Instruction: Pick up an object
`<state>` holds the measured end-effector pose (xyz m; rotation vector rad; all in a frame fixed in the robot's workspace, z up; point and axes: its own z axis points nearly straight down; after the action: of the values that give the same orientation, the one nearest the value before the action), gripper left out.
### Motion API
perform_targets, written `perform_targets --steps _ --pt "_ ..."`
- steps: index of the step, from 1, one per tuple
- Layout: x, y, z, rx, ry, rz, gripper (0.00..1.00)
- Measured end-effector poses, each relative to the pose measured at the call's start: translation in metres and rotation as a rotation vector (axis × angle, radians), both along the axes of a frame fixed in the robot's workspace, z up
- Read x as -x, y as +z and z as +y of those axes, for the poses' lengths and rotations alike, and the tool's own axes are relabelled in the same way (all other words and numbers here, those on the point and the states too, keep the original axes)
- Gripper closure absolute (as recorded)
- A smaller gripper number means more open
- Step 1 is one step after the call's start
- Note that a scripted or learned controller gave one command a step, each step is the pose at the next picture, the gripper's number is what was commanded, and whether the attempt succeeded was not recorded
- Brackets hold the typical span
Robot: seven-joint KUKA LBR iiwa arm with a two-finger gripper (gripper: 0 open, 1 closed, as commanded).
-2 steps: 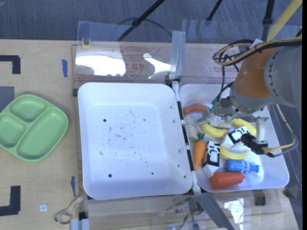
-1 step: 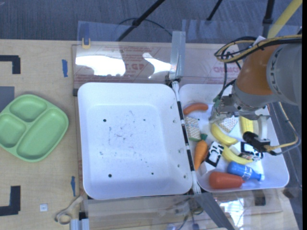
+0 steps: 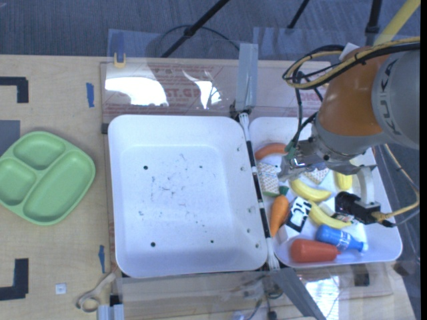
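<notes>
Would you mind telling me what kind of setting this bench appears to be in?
Probably a robotics lab's grasping test station. A grey and orange arm reaches over two white bins, the right one heaped with toy food such as a carrot and bananas; tripod legs stand behind.

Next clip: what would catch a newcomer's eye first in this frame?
The bulky grey arm with its orange band looms over the right white bin, which is crowded with toy food: yellow bananas, an orange carrot, a red pepper-like piece and a blue bottle. Far left, a green three-compartment plate lies on the wooden bench.
</notes>
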<state>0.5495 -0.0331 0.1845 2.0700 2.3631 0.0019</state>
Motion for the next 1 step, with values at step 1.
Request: perform_targets --steps 1 --pt "0.0001 0.0 -0.0007 0.0 -0.001 0.0 0.0"
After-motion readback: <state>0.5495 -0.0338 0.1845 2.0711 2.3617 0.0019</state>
